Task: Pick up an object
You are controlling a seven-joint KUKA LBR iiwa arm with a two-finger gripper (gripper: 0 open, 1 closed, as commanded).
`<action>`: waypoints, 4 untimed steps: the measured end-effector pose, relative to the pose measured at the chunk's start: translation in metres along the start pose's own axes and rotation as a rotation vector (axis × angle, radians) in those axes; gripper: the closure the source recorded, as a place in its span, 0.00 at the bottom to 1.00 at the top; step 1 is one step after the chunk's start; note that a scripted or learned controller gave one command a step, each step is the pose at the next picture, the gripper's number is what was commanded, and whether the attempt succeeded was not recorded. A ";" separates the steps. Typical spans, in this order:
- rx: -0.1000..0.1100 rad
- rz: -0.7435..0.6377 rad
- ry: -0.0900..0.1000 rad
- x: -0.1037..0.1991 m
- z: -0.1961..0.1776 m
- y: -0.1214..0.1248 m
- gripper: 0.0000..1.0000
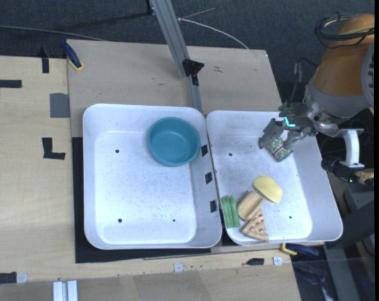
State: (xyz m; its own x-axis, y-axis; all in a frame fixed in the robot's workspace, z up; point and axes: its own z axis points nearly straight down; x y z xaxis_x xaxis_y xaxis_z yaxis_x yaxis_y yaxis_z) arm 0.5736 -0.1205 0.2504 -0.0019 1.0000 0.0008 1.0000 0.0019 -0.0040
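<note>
The gripper (pixel 277 142) hung over the right bin's (pixel 314 227) far right part; whether it was wide or narrow could not be told. Toward that bin's near edge lay a toy mushroom (pixel 259 195), a pizza slice (pixel 255 227) and a green piece (pixel 229 211). A blue bowl (pixel 173 141) sat by the left bin's (pixel 108 224) far edge.
</note>
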 end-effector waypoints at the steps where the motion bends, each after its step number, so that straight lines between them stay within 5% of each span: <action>1: -0.002 0.000 0.000 0.000 -0.001 0.000 0.00; 3: 0.002 0.001 -0.001 0.002 0.114 -0.011 0.00; 4: -0.011 -0.001 -0.002 0.003 0.161 -0.008 0.00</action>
State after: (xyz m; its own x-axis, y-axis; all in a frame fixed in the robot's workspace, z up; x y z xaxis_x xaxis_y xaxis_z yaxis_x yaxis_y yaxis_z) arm 0.5647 -0.1179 0.0896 -0.0029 1.0000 -0.0016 1.0000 0.0029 0.0074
